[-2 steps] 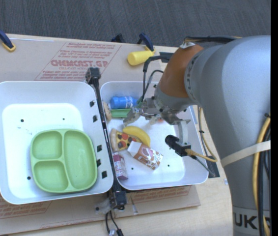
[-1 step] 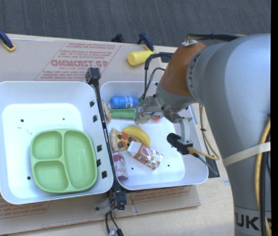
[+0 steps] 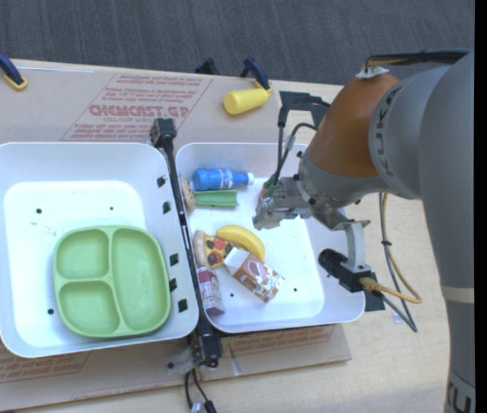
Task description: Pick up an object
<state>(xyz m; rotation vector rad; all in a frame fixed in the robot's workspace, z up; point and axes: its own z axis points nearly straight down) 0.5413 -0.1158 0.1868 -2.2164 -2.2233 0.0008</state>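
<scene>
Red print on the cardboard sheet (image 3: 140, 101), lying on the bench at twelve o'clock of the left bin (image 3: 3, 179): large line "CHEMCAST", its last letters unclear; smaller lines around it too small to read. Wrappers in the right bin (image 3: 312, 304): illegible.

A shallow white plastic bin (image 3: 20, 175) fills the left half of the frame; a light green three-compartment plastic tray (image 3: 111, 280) lies flat in its lower part; a sheet of brown cardboard printed with red lettering (image 3: 136, 106) lies on the tabletop beneath the bin, reaching the upper left; blue clamps (image 3: 7, 67) grip its top edge; a yellow plastic handle (image 3: 245, 100) rests at upper centre.
</scene>
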